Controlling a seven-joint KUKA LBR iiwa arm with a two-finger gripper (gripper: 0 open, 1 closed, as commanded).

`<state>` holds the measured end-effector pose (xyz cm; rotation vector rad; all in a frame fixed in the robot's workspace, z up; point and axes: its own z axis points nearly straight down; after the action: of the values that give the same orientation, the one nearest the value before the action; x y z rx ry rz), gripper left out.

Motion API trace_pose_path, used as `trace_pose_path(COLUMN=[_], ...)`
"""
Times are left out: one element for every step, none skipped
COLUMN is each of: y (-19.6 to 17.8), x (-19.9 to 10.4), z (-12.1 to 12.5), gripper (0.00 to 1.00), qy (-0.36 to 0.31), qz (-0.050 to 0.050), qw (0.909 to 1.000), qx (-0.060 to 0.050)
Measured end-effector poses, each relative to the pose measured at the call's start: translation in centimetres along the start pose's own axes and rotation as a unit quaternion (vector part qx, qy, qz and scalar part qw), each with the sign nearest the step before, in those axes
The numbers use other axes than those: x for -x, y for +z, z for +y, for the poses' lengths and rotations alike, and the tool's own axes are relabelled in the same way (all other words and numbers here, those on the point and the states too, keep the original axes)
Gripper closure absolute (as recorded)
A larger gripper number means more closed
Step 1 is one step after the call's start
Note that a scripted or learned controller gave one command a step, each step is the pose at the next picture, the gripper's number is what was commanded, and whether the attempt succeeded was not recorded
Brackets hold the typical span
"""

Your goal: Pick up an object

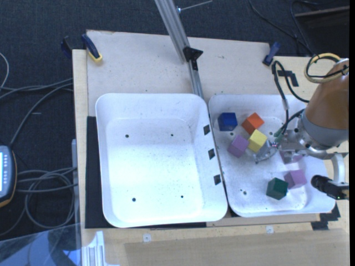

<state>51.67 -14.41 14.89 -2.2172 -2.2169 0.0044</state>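
Several small blocks lie in the right bin (244, 204): a blue cube (227, 121), an orange cube (253, 121), a yellow cube (257, 140), a purple cube (239, 146), a green cube (277, 188) and a light purple block (295, 177). My gripper (267, 151) reaches in from the right and sits low in the bin, just right of the yellow cube and below it. Nothing shows between its tips. The wrist hides another pinkish block (289, 157) in part.
The left bin (111, 115) stands beside the right one, with a metal rail (175, 24) slanting down to the divide between them. Blue clamps (91, 47) hold the board's back corners. Cables trail off the bench at left and upper right.
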Motion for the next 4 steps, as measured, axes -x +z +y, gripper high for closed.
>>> trace_pose_path(y=[-1.4,-6.8,-7.2,-8.4], x=[0.0,-0.3,-0.3,-4.8], z=[0.2,-0.6,-0.6,1.8], gripper=[1.00,1.00,1.00,1.00], qy=[-0.001,-0.001,-0.001,-0.004], qz=[-0.001,-0.002,-0.002,0.000], qw=[1.0000,1.0000,1.0000,1.0000], qx=[0.004,0.007,0.004,0.005])
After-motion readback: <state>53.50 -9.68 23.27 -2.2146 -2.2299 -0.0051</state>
